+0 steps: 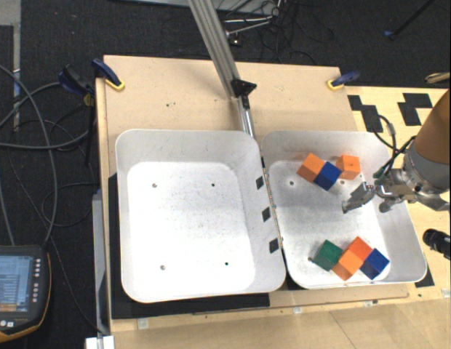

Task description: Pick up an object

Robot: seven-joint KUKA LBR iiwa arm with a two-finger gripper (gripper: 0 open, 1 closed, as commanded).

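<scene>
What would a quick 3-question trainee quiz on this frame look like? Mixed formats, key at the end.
1. True or false: all the blocks lie in the right bin.
2. Multiple choice: the green block touches which neighbour? A) a blue block near the far wall B) an orange block in the near cluster C) nothing
3. Fill in: the gripper hangs above the right bin between the far cluster and the ____ cluster.

Key: 1 true. 2 B. 3 near. The left bin has only specks on its floor; the far cluster has a blue block between two orange ones.
</scene>
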